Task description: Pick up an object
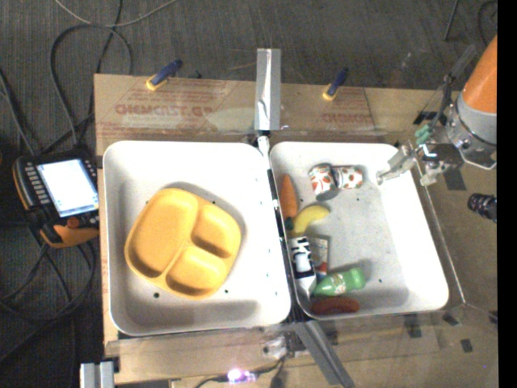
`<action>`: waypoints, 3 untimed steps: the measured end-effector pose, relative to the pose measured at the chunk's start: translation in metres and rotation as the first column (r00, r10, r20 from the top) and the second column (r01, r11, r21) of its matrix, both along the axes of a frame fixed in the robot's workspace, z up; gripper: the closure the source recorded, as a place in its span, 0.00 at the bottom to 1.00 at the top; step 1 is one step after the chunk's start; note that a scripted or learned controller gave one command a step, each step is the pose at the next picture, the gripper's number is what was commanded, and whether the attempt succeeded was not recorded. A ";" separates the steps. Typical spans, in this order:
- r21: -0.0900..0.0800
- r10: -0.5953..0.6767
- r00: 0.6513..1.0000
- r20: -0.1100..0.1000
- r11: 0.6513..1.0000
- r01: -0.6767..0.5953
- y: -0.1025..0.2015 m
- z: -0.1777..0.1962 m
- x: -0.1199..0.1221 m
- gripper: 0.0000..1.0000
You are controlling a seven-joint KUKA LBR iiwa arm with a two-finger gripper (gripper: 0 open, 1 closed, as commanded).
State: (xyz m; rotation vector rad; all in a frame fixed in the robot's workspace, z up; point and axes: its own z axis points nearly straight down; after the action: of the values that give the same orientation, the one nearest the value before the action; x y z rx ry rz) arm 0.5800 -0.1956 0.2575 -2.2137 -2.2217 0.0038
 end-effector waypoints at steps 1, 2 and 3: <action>-0.004 -0.085 0.996 -0.002 0.996 0.085 0.029 -0.145 0.042 0.00; -0.010 0.034 0.999 0.024 0.999 -0.034 0.008 -0.160 0.095 0.00; -0.016 0.038 0.999 0.025 0.999 -0.038 0.009 -0.152 0.096 1.00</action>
State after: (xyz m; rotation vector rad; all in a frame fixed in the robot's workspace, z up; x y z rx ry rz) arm 0.6761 -0.1869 0.1056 -2.1910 -2.2840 -0.0066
